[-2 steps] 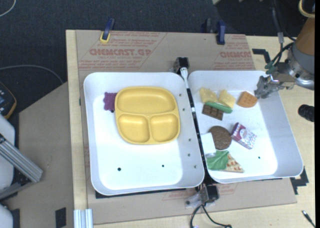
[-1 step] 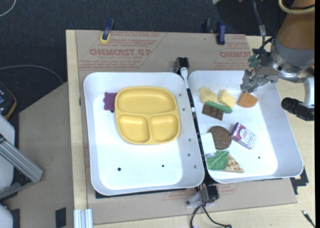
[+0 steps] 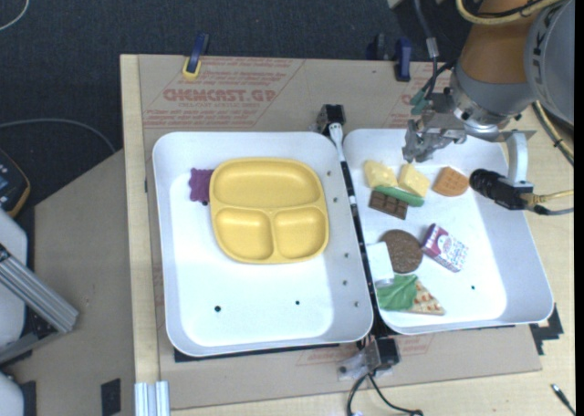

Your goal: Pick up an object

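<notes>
Right bin (image 3: 511, 300) holds the pick candidates, clustered from its 12 o'clock edge down to 6 o'clock. The hand (image 3: 422, 148) hangs at the bin's 11 o'clock, just above the pale yellow cheese wedge (image 3: 412, 179). Whether the hand is spread or closed cannot be told; the tips merge with dark cabling, and nothing shows between them.

Likely target: the cheese wedge, lying between a second yellow piece (image 3: 380, 172) at its 9 o'clock and an orange bread piece (image 3: 450, 182) at its 3 o'clock. A brown-and-green bar (image 3: 392, 200) touches or nearly touches it at 7 o'clock.

Handling, judged: toy food, probably light, stiff plastic, smooth and apt to slip. Take hold across the wedge's short sides; crowding neighbours leave little room.

Further down: brown cookie (image 3: 401, 250), purple-white carton (image 3: 444, 248), pizza slice (image 3: 420, 297) with a green leaf (image 3: 395, 291).

Left bin (image 3: 182, 314): yellow divided tray (image 3: 269, 209) half-covering a purple item (image 3: 199, 184), shape unreadable.
</notes>
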Action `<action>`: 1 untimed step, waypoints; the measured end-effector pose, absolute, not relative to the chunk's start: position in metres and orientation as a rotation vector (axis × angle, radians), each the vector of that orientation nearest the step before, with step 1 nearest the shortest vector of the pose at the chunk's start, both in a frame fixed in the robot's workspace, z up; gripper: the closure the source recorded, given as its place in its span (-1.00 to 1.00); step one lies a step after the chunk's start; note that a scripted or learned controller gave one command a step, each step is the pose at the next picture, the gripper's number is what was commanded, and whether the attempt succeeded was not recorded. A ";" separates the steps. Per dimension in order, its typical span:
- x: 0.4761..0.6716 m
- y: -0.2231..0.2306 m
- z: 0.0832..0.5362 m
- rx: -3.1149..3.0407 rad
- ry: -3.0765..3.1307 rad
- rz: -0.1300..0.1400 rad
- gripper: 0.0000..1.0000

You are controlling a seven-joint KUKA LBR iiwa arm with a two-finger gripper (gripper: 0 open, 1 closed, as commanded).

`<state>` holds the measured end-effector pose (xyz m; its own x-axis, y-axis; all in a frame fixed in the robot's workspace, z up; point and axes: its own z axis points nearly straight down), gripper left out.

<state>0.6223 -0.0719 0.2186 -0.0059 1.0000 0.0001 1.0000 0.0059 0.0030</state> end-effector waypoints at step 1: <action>0.629 -0.039 0.217 2.215 2.224 0.004 1.00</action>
<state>0.6292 -0.0392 0.2170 -0.0041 1.0000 -0.0002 1.0000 0.0041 0.0034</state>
